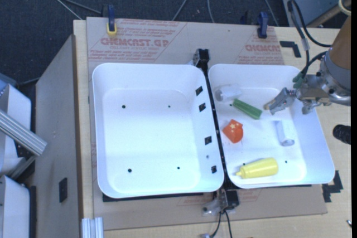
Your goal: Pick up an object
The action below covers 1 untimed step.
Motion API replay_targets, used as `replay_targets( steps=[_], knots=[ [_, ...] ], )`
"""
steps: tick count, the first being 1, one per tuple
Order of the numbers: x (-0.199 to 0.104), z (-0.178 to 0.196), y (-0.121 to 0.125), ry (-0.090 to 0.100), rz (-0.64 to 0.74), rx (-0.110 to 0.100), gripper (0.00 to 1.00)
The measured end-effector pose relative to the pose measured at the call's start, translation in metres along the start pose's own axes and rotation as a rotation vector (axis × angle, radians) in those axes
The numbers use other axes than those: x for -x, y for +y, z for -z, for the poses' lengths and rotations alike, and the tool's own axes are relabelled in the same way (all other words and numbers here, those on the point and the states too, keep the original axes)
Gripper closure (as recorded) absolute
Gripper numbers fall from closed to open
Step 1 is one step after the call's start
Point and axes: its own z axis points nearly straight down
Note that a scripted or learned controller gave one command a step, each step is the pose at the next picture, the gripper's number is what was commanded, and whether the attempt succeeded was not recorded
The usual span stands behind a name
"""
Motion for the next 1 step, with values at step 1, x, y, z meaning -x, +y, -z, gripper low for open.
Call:
replay_targets(
  steps=[1],
  knots=[
    [-0.0689, -0.0471, -0.0055, 0.003, 0.006, -0.006, 0.0]
  ],
)
